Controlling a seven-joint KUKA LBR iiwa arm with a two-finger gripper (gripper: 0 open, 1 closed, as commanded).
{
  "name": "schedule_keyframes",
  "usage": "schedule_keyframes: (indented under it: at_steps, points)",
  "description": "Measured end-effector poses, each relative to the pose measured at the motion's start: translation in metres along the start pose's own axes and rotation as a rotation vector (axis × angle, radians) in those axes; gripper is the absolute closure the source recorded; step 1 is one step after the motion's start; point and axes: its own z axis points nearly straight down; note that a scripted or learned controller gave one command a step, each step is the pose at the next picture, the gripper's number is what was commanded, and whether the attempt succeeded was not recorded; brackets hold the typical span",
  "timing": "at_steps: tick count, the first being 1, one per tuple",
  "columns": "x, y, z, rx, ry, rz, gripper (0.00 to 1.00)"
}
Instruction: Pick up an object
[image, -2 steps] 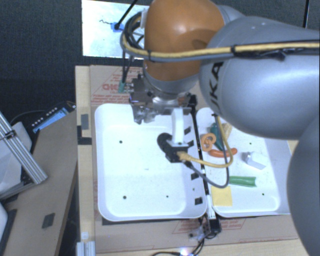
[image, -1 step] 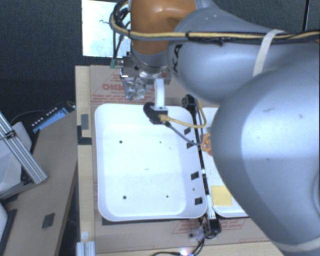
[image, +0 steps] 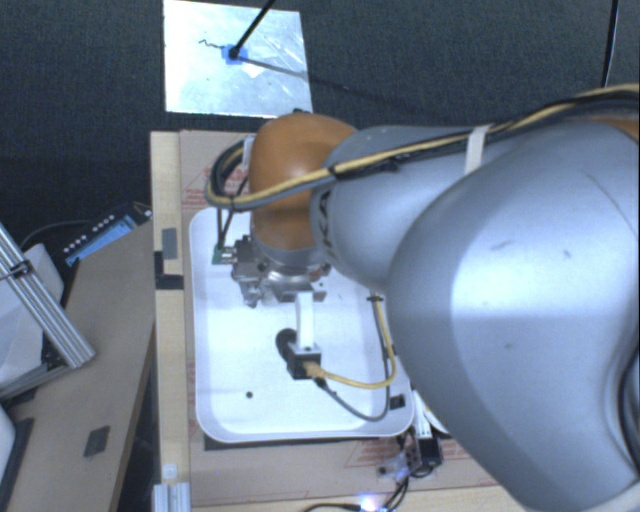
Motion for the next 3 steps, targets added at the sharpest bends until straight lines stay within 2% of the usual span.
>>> schedule_keyframes:
  at_steps: [1, 2, 3]
  points:
    - [0.000, -0.008, -0.053, -0.020, 0.006, -0.001, 1.00]
    - [-0.001, 0.039, -0.178, -0.035, 0.009, -0.001, 1.00]
    - [-0.002, 0.092, -0.201, -0.024, 0.005, -0.001, 1.00]
